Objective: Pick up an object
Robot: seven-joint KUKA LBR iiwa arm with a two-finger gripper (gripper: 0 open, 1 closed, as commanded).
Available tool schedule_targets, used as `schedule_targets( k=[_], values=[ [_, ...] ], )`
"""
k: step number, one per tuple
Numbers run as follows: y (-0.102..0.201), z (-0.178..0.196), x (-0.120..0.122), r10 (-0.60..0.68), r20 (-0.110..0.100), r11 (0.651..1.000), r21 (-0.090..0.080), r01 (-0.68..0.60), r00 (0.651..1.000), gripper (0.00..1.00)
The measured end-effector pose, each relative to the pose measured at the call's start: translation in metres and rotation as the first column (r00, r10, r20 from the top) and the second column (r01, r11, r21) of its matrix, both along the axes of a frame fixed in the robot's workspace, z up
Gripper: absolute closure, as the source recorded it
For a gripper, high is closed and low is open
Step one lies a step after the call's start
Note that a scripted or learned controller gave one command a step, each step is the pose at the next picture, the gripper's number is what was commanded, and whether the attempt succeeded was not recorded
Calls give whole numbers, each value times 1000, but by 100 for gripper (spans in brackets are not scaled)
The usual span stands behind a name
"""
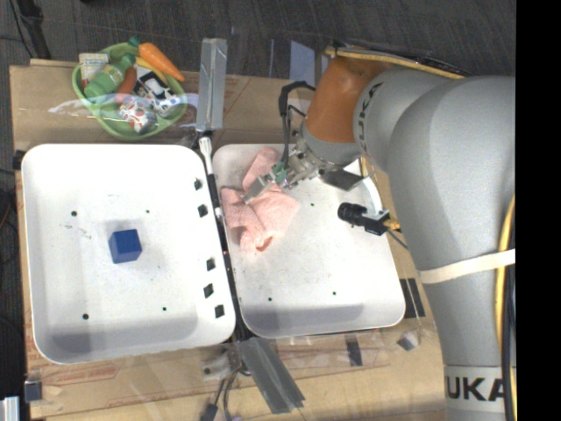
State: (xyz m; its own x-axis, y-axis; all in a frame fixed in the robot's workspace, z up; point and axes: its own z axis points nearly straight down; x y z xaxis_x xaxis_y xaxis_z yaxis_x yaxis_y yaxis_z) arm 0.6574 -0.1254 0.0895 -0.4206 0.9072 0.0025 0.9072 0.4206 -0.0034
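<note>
The grey arm (447,200) looms closest, reaching in from three o'clock. Its gripper (279,175) presses on the pink cloth (259,207) at ten o'clock in the right bin (351,310); whether the fingers are open or closed I cannot tell. The left bin (53,235) holds a blue cube (125,245). A green bowl (131,128) of toys sits at eleven o'clock.
</note>
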Motion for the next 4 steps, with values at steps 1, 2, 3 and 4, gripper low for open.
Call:
schedule_targets(
  k=[1, 2, 3, 4],
  values=[
    [11, 2, -17, -107, -4, 994, 0, 107, 994, 0],
    [11, 8, -17, -105, -10, 994, 0, 105, 994, 100],
    [10, 14, -18, -103, -16, 995, 0, 103, 995, 100],
    [10, 19, -18, -101, -23, 995, 0, 101, 995, 100]
  ],
)
